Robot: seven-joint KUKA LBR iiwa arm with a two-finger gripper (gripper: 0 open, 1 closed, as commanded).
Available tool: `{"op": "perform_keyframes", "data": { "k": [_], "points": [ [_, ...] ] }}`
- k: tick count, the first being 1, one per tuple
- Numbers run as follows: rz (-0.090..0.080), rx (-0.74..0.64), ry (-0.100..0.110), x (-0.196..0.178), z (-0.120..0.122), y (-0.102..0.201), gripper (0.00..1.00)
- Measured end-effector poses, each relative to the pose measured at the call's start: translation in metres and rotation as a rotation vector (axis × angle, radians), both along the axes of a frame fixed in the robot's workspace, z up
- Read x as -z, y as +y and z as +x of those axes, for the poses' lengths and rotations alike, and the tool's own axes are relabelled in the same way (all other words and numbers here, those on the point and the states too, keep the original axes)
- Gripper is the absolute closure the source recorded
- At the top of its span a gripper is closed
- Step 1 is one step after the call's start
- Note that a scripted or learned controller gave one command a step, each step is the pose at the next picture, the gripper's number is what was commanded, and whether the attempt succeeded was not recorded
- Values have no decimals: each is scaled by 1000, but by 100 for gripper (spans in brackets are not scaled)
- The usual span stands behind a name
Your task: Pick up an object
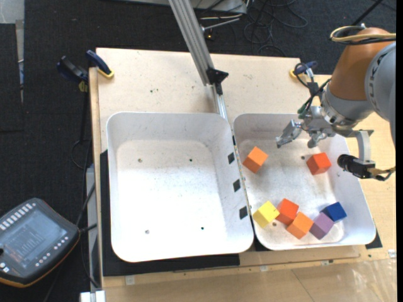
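Observation:
Several small cubes lie in the right bin (352,187). An orange cube (255,159) sits near its left wall and a red-orange cube (318,163) lies further right. Along the front edge cluster a yellow cube (266,213), an orange-red cube (288,209), an orange cube (300,225), a purple cube (322,225) and a blue cube (334,211). My gripper (297,139) hangs over the back part of this bin, between and behind the two separate cubes. It is open with nothing between its fingers.
The left bin (126,168) stands beside the right one, sharing a middle wall. A slanted metal pole (192,30) runs from the top down to the bins' back junction. Clamps sit at the board's back corners. A teach pendant (31,238) lies at lower left.

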State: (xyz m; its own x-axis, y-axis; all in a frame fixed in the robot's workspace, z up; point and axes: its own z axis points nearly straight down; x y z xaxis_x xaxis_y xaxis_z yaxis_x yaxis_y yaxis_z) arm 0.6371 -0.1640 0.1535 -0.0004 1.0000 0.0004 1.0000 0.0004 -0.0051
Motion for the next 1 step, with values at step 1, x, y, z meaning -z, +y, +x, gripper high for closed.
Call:
{"op": "perform_keyframes", "data": {
  "k": [1],
  "points": [
    [0, 0, 0, 54, -1, 1, 0]
  ]
}}
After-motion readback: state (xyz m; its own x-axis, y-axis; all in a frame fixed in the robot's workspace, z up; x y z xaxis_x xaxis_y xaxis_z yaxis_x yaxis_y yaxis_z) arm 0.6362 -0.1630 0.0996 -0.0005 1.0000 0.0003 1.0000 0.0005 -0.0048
